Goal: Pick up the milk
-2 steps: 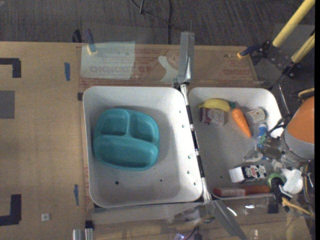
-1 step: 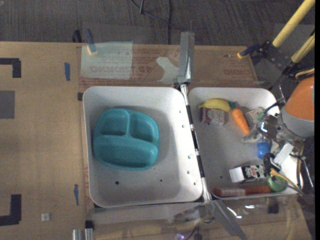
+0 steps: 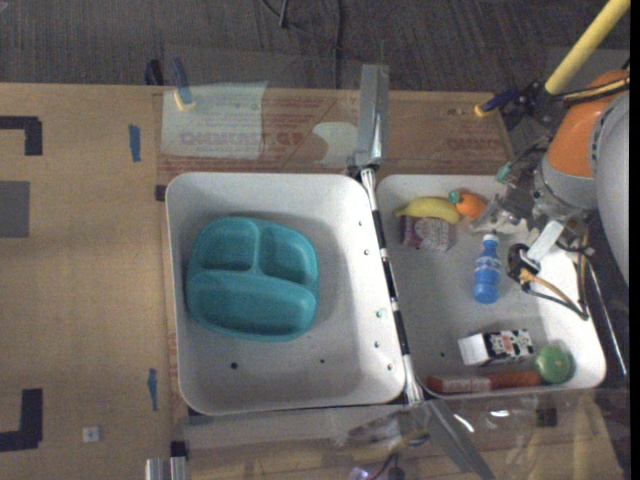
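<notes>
A clear sheet (image 3: 232,118) lying above the left bin, in the upper middle of the frame, is showing faint reddish lettering too blurred to read. The milk (image 3: 497,346) carton's print is showing no readable words.

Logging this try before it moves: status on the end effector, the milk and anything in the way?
End effector over right bin's far side, grip unclear. Milk carton lying at near edge, untouched. Green apple beside it; blue bottle between.
</notes>
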`<state>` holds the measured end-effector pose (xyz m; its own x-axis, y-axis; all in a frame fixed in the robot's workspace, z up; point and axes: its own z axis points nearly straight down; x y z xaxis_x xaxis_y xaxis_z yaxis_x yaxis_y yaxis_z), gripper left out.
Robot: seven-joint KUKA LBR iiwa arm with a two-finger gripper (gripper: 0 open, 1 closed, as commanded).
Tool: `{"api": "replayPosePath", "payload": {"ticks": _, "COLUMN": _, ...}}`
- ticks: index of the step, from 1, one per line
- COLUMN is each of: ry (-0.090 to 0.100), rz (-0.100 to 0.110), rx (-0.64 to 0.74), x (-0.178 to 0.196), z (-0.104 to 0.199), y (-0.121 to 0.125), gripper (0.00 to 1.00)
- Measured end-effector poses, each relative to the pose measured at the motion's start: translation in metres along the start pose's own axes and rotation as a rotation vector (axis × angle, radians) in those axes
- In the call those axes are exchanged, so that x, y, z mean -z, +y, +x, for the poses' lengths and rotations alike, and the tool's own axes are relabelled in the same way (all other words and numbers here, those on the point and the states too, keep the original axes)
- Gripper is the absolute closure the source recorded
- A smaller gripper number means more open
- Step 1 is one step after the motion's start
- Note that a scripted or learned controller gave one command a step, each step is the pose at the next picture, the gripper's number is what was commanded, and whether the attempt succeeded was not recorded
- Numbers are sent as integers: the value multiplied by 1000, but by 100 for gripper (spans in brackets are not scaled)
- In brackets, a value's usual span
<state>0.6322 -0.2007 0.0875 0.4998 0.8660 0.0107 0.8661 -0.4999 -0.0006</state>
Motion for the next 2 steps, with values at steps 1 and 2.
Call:
{"api": "replayPosePath", "payload": {"ticks": 1, "ry": -7, "rz": -5, "rx": 4, "x": 11, "z": 0, "y": 1, "gripper": 100}}
{"api": "replayPosePath", "payload": {"ticks": 2, "ry": -10, "rz": -4, "rx": -459, "x": 129, "z": 18, "y": 6, "gripper": 100}}
